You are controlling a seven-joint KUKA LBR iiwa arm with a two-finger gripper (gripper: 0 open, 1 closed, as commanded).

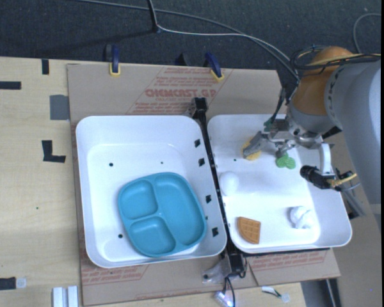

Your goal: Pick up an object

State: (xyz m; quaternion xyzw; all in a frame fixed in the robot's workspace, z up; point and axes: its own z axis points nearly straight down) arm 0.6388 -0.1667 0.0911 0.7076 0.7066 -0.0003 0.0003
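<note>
Two white bins sit on the counter (25,190); in the right bin (333,235), the claw (273,147) (narrowly parted) hangs beside a green object (285,162).

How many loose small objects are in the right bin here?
4: a yellow piece and a green piece under the gripper, a waffle near the front, a white lump front right. The arm may hide others.
</note>
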